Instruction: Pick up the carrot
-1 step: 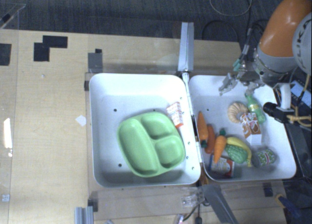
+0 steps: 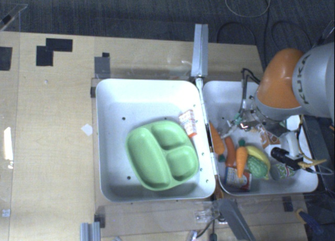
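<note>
Pickup is not done yet: the small orange plastic carrot with a green top [image 2: 241, 159] is lying in the right-hand shallow white bin [image 2: 225, 96], among a pile of toy food, not lifted. It is sitting roughly upright in the view, long axis running near-vertical on screen, narrow orange tip pointing down toward the bin's near wall, green stub pointing up toward the claw. Just beside it on the right are a yellow plastic banana [image 2: 257, 153] and a knobbly green toy vegetable [image 2: 257, 166]; on its left a red-orange sausage-shaped piece [image 2: 229, 146]. The metal two-finger claw [image 2: 242, 123] is hovering just above the carrot's top end, under the grey and orange arm [image 2: 285, 85]; open or closed, I cannot tell, too cluttered. Nothing is visibly gripped. Left: descend, close, lift. The left white bin [image 2: 112, 103] is holding a pale green divided plastic tray [image 2: 162, 154].
</note>
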Controlling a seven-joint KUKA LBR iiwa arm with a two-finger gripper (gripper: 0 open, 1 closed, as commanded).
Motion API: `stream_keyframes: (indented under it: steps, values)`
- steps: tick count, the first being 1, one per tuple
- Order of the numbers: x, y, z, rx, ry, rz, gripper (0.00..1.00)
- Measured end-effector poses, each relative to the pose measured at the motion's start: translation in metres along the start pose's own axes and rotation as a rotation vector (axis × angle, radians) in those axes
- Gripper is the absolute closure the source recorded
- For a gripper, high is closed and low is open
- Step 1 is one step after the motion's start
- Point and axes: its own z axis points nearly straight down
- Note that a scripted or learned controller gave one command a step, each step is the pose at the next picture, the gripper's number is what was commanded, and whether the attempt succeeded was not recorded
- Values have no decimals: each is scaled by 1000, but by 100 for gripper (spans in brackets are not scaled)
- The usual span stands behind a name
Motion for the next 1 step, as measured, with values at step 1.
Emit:
stream_keyframes:
  steps: [1]
  values:
    - [-15,-43,7,-9,1,161,0]
